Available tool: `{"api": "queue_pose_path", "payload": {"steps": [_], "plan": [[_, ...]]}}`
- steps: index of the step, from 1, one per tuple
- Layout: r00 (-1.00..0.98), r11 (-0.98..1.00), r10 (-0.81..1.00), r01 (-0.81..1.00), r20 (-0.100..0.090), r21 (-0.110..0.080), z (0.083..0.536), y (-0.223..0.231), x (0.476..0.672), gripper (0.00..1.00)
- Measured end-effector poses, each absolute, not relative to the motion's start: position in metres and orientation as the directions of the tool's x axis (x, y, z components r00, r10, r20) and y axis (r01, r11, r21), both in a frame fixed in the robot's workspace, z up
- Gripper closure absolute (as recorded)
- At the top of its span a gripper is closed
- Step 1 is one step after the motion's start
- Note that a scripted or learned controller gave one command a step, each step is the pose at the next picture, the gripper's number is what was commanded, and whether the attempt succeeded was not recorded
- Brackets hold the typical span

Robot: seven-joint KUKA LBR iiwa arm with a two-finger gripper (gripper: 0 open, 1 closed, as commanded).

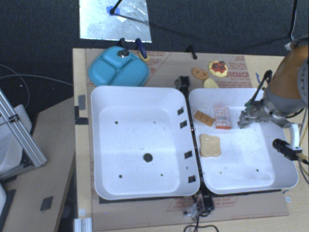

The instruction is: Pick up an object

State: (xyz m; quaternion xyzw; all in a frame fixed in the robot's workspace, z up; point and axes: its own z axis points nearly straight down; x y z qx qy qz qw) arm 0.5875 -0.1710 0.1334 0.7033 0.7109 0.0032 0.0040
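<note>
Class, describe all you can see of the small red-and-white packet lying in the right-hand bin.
The red-and-white packet is a small flat rectangle, white with a red pattern and a red strip along its near edge; any print is too small to read. It lies flat on the floor of the right bin, in the far part, its long side running front to back. A tan cracker-like piece lies to its left, apart. The hand hovers to its right, not touching.

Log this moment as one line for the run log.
gripper over right bin | nearest: red-and-white packet, to its left | also in right bin: slice of bread, cracker | nothing lifted
</note>
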Motion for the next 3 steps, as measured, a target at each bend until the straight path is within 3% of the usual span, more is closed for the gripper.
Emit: {"api": "queue_pose_path", "payload": {"steps": [1, 2, 3], "plan": [[-0.007, 0.007, 1.0, 1.0, 0.0, 0.008, 0.23, -0.134, 0.526, 1.0], [-0.006, 0.006, 1.0, 1.0, 0.002, -0.001, 0.203, -0.099, 0.505, 1.0], [-0.012, 0.012, 1.0, 1.0, 0.002, 0.004, 0.236, -0.016, 0.487, 1.0]]}}
